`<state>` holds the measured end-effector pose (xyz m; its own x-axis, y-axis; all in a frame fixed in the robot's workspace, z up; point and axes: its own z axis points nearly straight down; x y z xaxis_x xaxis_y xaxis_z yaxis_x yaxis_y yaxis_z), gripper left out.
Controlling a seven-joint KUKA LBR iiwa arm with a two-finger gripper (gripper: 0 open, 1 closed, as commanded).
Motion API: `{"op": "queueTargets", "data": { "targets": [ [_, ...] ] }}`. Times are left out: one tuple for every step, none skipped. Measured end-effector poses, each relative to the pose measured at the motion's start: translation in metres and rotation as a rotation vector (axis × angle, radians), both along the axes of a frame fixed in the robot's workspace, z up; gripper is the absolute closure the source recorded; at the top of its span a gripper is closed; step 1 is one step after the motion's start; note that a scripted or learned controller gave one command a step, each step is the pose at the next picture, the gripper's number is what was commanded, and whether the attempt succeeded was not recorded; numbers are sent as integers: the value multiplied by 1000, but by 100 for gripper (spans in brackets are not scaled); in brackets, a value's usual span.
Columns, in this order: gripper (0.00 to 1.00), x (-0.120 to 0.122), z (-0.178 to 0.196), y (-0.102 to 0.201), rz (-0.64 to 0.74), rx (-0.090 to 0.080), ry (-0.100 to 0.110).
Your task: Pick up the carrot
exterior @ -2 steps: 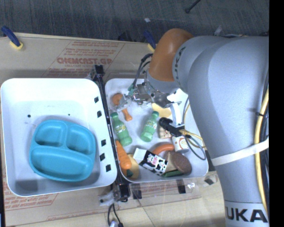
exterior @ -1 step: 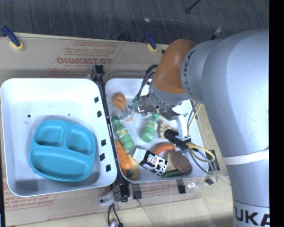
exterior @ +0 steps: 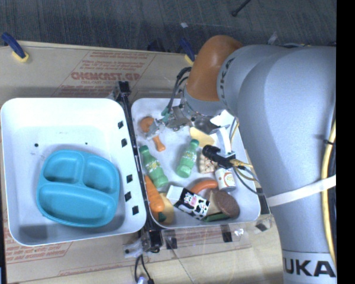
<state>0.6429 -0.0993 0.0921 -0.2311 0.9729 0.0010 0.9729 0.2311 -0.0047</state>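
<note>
The carrot (exterior: 154,196) is orange and lies lengthwise against the left wall of the right bin (exterior: 252,189), near its front corner, partly under a green bottle (exterior: 153,167). My gripper (exterior: 170,118) hangs over the far end of that bin, below the orange wrist band, next to a brown drumstick (exterior: 149,126). It stands well back from the carrot, with the green bottle between them. Nothing can be seen held in it.
The right bin also holds a second green bottle (exterior: 188,157), a yellow cheese wedge (exterior: 201,137), a sausage (exterior: 202,185), a black-and-white carton (exterior: 193,203), a small can (exterior: 225,178) and a brown disc (exterior: 227,203). A blue divided plate (exterior: 80,188) sits in the left bin (exterior: 23,114).
</note>
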Motion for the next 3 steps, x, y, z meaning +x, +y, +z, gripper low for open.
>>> {"op": "queueTargets", "data": {
  "targets": [
    [0, 17, 126, 32, 3, -1, -14],
    [0, -15, 196, 14, 236, -3, -5],
    [0, 8, 89, -18, 271, 0, 11]
  ]
}}
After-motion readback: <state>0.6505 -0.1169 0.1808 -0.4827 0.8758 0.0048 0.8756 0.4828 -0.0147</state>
